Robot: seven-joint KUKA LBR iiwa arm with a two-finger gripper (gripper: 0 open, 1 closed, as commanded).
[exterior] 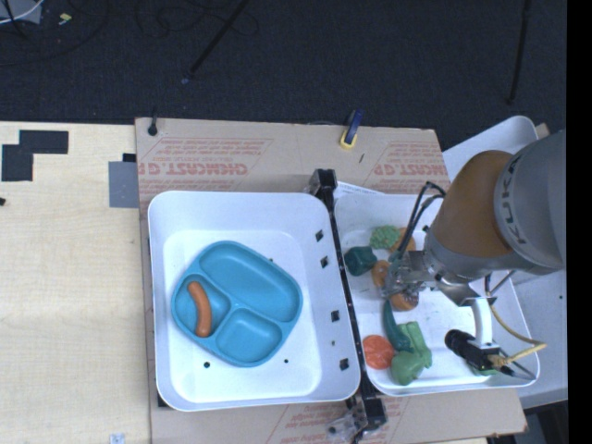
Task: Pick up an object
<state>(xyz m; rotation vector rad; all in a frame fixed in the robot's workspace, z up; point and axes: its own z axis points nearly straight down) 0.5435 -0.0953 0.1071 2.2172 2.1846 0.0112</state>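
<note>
My gripper (401,287) reaches down into the right bin (444,377), right over a small orange-brown object (403,299) near the bin's middle. Around it lie toy foods: a dark teal piece (359,261), a green leafy piece (386,238), an orange piece (381,272), a teal curved piece (397,326), a red-orange round piece (376,351) and a green piece (412,359). The arm's body hides the fingertips, so their state and any contact with the object cannot be made out.
The left bin (176,220) holds a blue divided plate (239,302) with an orange sausage (200,307) in its left compartment. A cardboard sheet (240,155) lies under both bins. A blue-yellow clamp (351,129) sits at the cardboard's far edge.
</note>
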